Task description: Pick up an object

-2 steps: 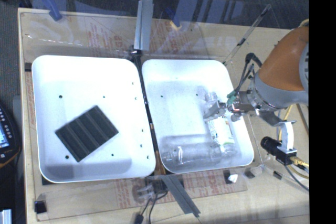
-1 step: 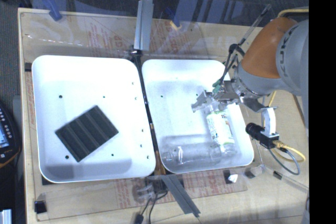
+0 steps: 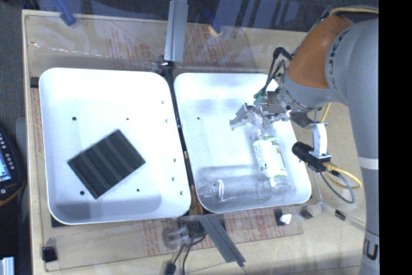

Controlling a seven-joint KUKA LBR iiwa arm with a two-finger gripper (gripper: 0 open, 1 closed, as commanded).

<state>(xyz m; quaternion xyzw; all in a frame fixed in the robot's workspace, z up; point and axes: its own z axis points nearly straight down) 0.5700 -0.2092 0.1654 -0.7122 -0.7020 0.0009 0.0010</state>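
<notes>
The hand (image 3: 248, 116) hangs low in the right bin (image 3: 212, 90), just at the far end of the white bottle (image 3: 270, 160); whether it is wide or narrow cannot be told. A clear bottle (image 3: 235, 188) lies near the front wall. The step looks like the approach: next it must settle over the white bottle and close.

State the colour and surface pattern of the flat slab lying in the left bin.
Dark grey to black, with parallel ridges, in the camera view: the flat slab.
</notes>
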